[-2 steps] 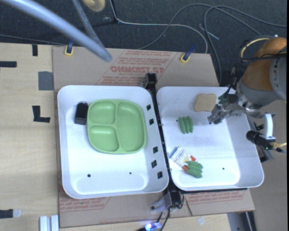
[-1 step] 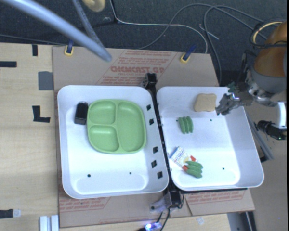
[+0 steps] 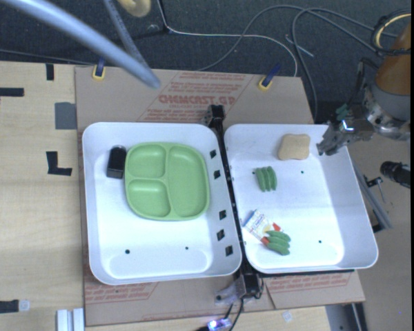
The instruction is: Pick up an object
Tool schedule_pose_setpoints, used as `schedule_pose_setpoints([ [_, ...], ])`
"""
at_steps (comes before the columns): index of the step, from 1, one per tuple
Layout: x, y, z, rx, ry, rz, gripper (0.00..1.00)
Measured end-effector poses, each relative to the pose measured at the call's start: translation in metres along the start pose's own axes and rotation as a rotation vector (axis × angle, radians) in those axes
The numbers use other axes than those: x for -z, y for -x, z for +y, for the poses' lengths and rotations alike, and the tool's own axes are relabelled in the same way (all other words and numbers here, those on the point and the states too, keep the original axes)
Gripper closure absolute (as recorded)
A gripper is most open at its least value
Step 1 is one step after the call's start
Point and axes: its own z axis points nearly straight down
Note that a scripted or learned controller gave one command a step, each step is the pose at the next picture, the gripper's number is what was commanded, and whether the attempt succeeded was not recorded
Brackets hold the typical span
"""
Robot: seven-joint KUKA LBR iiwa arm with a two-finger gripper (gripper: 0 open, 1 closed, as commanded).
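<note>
2 bins; right bin holds the pickables: tan sponge-like piece far, green pod mid, packet with green bit near. Gripper at far-right rim, beside tan piece; finger state unreadable, nothing visibly held. Green plate left.

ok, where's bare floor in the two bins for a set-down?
Left bin: strip along the near wall, below the green tray. Right bin: the right half, right of the green pod and below the tan block. Crowded: near-left corner, by the packet and green toy.
</note>
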Motion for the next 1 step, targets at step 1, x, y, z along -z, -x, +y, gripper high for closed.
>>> schedule_pose_setpoints([
  [1,0.0055,-0.0554,-0.0071,0.004,-0.005,0.002,1.00],
])
